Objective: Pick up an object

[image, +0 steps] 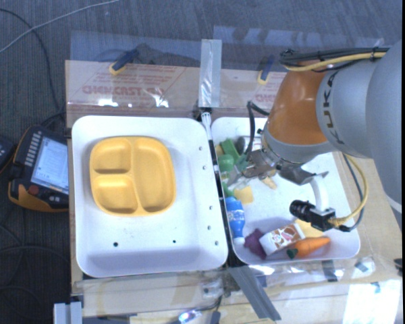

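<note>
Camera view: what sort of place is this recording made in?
Most likely a robotics lab workcell, not a home. Two white bins sit on a bench over grey carpet, a teach pendant lies on the floor, and cables trail beside the arm.

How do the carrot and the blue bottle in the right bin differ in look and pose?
The carrot is orange with a green tip; the blue bottle is blue with a white cap end. The carrot lies roughly crosswise near the bin's front edge; the bottle lies lengthwise along the left wall. Both lie flat, apart from the gripper.
</note>
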Controlling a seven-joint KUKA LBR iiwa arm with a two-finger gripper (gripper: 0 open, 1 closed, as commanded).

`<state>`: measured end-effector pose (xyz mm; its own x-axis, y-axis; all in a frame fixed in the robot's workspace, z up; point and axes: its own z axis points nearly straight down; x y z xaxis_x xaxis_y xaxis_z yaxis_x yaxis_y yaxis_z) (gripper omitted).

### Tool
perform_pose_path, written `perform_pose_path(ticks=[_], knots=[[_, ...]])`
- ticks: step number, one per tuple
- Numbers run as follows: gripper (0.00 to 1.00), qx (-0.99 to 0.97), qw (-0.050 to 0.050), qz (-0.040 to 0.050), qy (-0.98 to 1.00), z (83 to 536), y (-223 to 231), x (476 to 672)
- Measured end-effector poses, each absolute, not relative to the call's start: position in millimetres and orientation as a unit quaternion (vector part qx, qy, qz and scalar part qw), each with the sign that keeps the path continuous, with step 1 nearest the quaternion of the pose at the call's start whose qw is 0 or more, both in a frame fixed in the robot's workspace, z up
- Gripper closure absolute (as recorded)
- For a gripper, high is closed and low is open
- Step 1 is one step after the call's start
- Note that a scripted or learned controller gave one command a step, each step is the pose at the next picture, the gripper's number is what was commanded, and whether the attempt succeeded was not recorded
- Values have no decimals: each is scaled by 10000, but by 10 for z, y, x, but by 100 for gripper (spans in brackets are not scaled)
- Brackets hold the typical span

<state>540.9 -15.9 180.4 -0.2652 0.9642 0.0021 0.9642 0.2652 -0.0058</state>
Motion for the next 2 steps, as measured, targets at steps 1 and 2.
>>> perform_pose_path(ticks=[1, 2], knots=[[100, -4294, 16, 8, -9031, 1913, -585, 5132], [100, -4966, 24, 7, -8680, 1806, -201, 5384]])
